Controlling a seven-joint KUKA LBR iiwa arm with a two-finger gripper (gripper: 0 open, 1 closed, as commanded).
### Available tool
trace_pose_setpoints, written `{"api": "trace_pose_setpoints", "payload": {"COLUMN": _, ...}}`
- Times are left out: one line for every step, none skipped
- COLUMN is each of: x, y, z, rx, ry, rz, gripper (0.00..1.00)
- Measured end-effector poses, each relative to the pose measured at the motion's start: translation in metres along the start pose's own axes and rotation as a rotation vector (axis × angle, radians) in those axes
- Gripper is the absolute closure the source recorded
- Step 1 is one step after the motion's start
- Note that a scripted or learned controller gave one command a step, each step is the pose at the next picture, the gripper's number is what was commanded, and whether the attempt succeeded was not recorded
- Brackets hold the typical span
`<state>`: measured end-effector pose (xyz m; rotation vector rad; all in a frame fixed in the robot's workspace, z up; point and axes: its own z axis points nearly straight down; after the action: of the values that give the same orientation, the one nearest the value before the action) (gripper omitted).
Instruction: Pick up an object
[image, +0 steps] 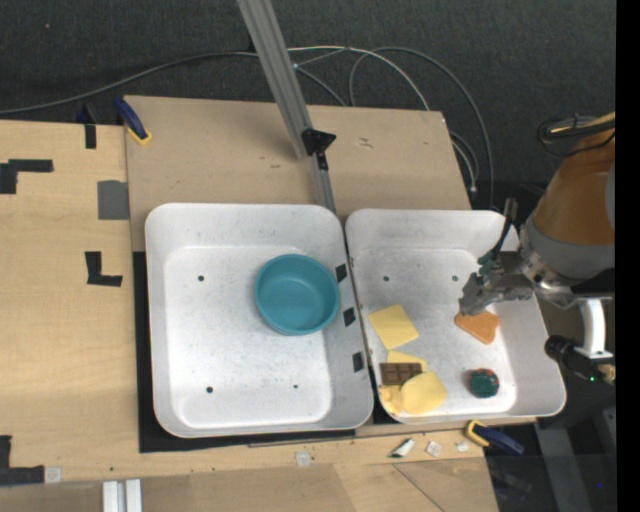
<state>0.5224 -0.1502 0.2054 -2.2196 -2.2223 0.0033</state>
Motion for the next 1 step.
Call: {"api": "trace_pose_setpoints", "payload": {"x": 0.0472, "y": 0.0253, "z": -0.0098, "rx": -0.002, "ry": 0.003, "rz": -0.006, "gripper": 1.0}}
